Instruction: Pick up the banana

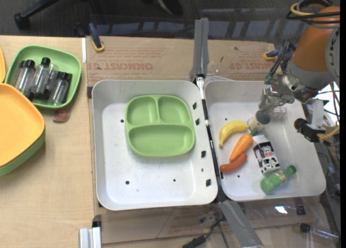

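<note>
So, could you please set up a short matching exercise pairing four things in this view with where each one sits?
Things:
1. banana
2. green divided plate
3. green bottle
4. small green tray of vials

Places:
A. on the wooden bench, left of both bins
B. in the left bin
C. in the right bin, near its front right corner
D. in the right bin, just above the carrot

Pairs: 1-D, 2-B, 3-C, 4-A

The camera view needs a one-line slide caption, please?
Robot hand hovers beside the banana in the right bin, near a carrot.
</note>
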You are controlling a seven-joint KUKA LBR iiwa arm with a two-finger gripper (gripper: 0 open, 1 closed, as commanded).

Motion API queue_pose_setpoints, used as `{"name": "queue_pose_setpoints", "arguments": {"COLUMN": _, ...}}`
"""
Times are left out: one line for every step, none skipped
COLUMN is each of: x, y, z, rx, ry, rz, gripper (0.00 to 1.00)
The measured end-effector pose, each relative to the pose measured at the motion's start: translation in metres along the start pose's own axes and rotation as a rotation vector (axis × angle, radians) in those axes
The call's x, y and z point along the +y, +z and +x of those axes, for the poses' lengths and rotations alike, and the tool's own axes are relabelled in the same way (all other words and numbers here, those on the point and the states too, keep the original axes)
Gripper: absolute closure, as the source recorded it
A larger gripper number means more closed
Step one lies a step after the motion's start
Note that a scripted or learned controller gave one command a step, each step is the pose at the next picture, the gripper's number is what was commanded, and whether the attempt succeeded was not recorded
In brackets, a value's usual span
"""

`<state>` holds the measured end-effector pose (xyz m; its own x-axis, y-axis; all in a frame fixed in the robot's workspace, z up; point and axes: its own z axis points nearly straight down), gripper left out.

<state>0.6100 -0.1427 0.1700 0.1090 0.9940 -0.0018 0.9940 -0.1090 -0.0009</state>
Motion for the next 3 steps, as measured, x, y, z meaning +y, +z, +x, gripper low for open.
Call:
{"name": "queue_pose_setpoints", "arguments": {"x": -0.015, "y": 0.033, "z": 0.013, "rx": 0.005, "ry": 0.232, "rz": -0.045, "gripper": 1.0}}
{"name": "queue_pose_setpoints", "arguments": {"x": -0.009, "y": 0.015, "z": 0.032, "rx": -0.001, "ry": 0.621, "rz": 0.002, "gripper": 1.0}}
{"name": "queue_pose_setpoints", "arguments": {"x": 0.009, "y": -0.021, "z": 0.074, "rx": -0.002, "ry": 0.922, "rz": 0.003, "gripper": 1.0}}
